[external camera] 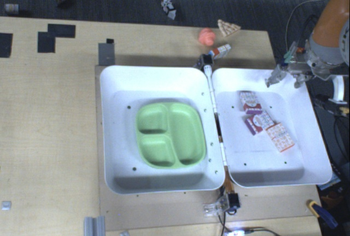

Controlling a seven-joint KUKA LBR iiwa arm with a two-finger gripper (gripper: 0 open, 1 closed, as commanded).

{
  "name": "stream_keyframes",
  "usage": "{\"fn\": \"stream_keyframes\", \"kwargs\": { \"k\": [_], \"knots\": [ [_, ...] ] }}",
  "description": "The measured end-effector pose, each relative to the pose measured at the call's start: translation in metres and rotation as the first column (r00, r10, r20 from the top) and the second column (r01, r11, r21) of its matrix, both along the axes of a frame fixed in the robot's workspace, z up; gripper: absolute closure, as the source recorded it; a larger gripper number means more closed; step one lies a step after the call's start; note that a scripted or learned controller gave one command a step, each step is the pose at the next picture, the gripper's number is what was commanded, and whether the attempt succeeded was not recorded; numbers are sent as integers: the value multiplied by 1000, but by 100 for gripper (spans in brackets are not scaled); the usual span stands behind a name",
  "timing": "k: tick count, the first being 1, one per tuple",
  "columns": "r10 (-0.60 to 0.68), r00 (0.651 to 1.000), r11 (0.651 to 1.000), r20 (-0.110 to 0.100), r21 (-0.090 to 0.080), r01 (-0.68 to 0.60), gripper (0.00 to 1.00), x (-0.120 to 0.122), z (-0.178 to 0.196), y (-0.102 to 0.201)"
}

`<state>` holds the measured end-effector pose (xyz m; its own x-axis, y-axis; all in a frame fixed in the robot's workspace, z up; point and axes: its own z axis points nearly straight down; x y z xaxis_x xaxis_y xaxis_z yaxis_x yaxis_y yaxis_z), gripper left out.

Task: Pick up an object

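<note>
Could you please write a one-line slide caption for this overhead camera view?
Gripper poised over right bin of small packets; green divided tray in left bin.

The claw [284, 77] hangs over the far right corner of the right bin [306, 172], with bare white floor directly below and toward its near side. Left of it and nearer, three small packets [262, 120] lie clustered mid-bin. Farther left, past the dividing rim, a green divided tray [170, 134] occupies most of the left bin [117, 120].

Even overhead light, soft shadows, slightly soft focus, perhaps mild edge blur.
</note>
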<state>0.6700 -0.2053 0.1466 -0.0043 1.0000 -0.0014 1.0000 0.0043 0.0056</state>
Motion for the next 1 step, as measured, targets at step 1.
{"fn": "stream_keyframes", "kwargs": {
  "k": [1],
  "knots": [
    [-2,1000,1000,12,-3,2,0,-28,-47,25]
  ]
}}
